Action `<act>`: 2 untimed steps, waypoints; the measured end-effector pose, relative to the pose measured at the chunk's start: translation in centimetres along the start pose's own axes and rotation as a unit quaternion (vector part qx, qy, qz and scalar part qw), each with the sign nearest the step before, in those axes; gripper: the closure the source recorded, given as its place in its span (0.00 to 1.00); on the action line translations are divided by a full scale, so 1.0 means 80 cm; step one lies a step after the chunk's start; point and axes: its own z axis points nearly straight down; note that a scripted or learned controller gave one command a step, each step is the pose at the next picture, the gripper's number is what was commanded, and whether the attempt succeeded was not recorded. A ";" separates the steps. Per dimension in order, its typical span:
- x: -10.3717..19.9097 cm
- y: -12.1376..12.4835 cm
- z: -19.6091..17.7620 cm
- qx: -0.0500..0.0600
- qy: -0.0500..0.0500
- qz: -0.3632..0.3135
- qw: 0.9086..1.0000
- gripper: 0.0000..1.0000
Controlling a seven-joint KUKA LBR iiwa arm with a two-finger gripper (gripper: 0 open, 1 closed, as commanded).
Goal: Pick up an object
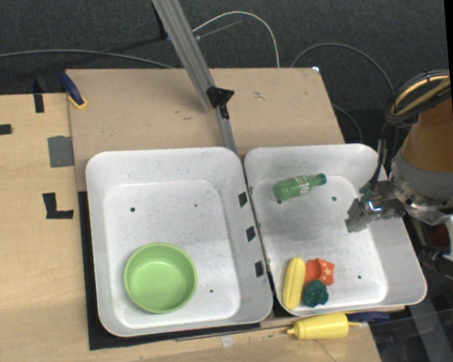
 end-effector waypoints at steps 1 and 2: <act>0.000 0.001 -0.066 0.000 0.000 0.000 1.000 1.00; 0.064 0.025 -0.065 0.002 0.001 -0.002 1.000 1.00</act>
